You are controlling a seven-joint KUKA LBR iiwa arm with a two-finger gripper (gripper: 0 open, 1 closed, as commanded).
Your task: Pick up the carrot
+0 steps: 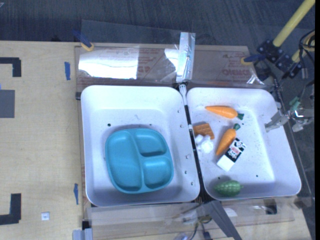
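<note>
Two orange carrots lie in the right bin (265, 149). One carrot (221, 112) lies nearly level near the bin's far wall, its green top pointing right. The second carrot (226, 140) lies on a slant in the middle of the bin, green top up and to the right. Its lower end touches a white and black carton (231, 155).
A brown ridged piece (203, 129) and a small white lump (205, 145) sit by the right bin's left wall. A green knobbly item (228, 188) lies near its front edge. The left bin (95, 114) holds a blue divided plate (139, 159). A yellow pole (295, 16) and black clamps stand at the far right.
</note>
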